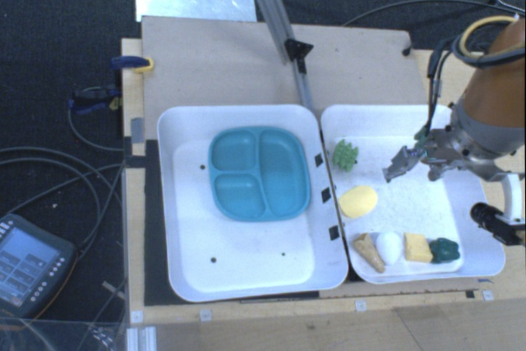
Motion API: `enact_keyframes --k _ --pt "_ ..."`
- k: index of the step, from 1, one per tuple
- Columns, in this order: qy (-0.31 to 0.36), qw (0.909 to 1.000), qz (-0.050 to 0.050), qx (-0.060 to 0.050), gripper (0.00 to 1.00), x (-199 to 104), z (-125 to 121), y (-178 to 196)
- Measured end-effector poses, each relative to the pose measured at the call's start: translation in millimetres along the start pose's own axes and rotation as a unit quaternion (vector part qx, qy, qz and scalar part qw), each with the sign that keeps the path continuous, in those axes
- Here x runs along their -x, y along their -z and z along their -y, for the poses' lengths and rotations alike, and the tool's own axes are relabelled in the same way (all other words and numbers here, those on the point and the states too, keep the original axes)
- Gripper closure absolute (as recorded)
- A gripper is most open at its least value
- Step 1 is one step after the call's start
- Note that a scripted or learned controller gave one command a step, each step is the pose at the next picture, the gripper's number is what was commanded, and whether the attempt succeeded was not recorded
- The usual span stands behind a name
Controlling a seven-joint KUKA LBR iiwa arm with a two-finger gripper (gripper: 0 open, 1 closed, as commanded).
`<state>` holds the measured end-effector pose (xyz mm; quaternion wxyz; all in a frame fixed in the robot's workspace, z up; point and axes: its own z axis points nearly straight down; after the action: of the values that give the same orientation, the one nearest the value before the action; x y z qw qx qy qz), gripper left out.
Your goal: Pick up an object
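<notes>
The right bin [485, 263] holds several small items. A green spiky piece [345, 154] lies near its left wall and a yellow lemon-like piece [358, 200] just below it. Along the front edge sit a tan cone [368, 251], a white egg [389, 247], a yellow block [417, 247] and a dark green piece [445, 249]. My gripper [417, 168] hovers over the middle of this bin, right of the green and yellow pieces. It is open, with nothing between its fingers.
The left bin [189, 259] carries a blue divided plate [259, 173]. A grey pole [275, 4] slants over the bench down to the gap between the bins. Cables and a handheld pendant [29, 263] lie on the floor at left.
</notes>
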<state>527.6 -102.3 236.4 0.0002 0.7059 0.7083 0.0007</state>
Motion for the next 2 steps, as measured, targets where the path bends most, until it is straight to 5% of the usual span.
enact_keyframes --k 1,2 --pt "-0.001 1.0 0.0 0.0 0.0 0.0 -0.1 0.1" --pt "-0.002 1.0 0.0 -0.002 0.0 -3.7 6.0 -44.3"
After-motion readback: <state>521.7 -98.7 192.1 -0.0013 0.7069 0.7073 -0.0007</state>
